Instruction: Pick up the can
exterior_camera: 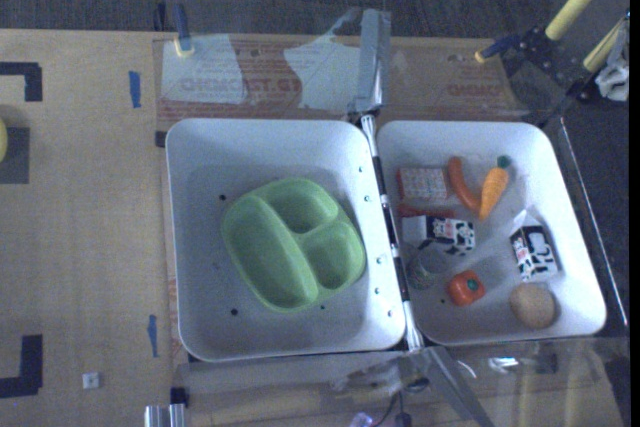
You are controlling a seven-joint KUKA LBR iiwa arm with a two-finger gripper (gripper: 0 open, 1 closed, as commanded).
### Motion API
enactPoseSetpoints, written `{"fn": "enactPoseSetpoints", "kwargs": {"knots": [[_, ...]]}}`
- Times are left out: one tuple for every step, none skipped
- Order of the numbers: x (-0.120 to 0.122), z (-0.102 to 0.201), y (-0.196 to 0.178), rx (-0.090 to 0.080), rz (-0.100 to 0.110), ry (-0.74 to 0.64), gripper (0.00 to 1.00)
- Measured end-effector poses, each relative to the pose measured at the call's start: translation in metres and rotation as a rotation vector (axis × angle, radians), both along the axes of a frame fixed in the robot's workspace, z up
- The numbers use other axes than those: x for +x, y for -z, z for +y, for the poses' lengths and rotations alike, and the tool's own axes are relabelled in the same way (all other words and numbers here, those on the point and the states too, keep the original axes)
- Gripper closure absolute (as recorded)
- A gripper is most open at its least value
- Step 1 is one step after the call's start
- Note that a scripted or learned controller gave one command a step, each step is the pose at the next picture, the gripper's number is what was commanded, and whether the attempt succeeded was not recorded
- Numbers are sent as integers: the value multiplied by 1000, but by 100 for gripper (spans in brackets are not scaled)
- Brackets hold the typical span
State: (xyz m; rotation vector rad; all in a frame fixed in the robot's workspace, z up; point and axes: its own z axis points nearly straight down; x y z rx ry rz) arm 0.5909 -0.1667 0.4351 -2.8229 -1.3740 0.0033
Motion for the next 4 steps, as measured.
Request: {"fn": "enactPoseSetpoints", "kwargs": {"knots": [[1, 1, -11, -2, -2, -3, 100], [2, 2, -21, -5, -4, -7, 100], [34, -11, 20, 0, -1, -257, 100], [75, -10, -1, -3, -6, -148, 100]]}}
